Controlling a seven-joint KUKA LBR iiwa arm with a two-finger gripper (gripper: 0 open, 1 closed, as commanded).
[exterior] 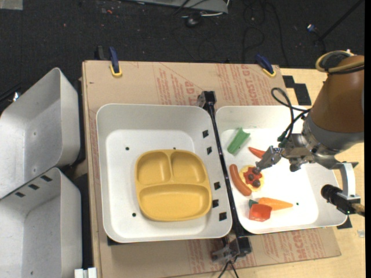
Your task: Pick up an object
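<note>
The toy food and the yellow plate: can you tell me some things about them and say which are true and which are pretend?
1. The yellow plate sits in the left bin. True.
2. The yellow plate has toy food on it. False: its three sections hold nothing; the food lies in the right bin.
3. The carrot lies next to a red piece. True.
4. The green piece is in the left bin. False: it lies in the right bin, near the divider.
5. The end effector is over the yellow plate. False: it is over the right bin, just above the small yellow and red toy, beside the sausage.
</note>
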